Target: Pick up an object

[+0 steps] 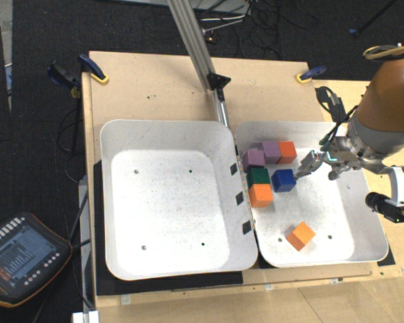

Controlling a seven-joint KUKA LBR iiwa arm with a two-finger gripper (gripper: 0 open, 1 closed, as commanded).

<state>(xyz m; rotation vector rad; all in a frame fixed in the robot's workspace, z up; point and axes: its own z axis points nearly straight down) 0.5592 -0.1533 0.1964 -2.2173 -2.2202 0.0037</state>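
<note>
In the right bin (363,247) lie several small blocks. Two purple blocks (262,154) and an orange block (287,151) sit in a row near its far left corner. Below them are a green block (258,175), a blue block (283,180) and an orange block (260,194). Another orange block (300,236) lies alone toward the bin's front. My gripper (320,166) hangs over the bin just right of the blue block, its two fingers spread apart with nothing between them.
The left bin (114,140) stands beside the right one. A slanted metal pole (195,46) crosses the far side and ends between the bins. Clamps sit at the board's far corners. A teach pendant (20,254) lies at the lower left.
</note>
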